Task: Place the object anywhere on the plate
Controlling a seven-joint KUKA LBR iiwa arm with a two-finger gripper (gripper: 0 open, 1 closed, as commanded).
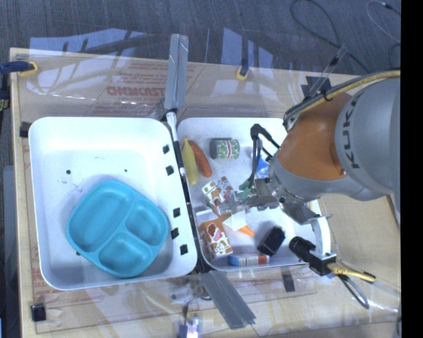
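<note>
The gripper (248,197) hangs low in the right bin (296,127), under the arm's orange band and grey wrist. Its tip is buried among cables and clutter, so how it stands cannot be told, and nothing can be seen held in it.

Just to the left of the gripper lies a small printed packet (218,191), touching or nearly touching the tip. A second printed packet (217,239) lies below it near the bin's front wall. An orange wedge-shaped piece (244,229) sits between them. Further out are a black block (271,241), a marker-like stick (249,260) lying along the front wall, a small green-labelled can (225,148) towards the back, and a yellow and orange piece like a banana and carrot (194,159) lying lengthwise along the left wall.

Which of these is the object to be moved is not clear. The nearest packet seems the likeliest, as it is closest to the tip.

The blue divided plate (118,225) lies in the left bin (49,153), well to the left of the gripper, across the wall between the bins. It is flat, with room in all of its compartments. Both bins stand on the tabletop (84,83).
</note>
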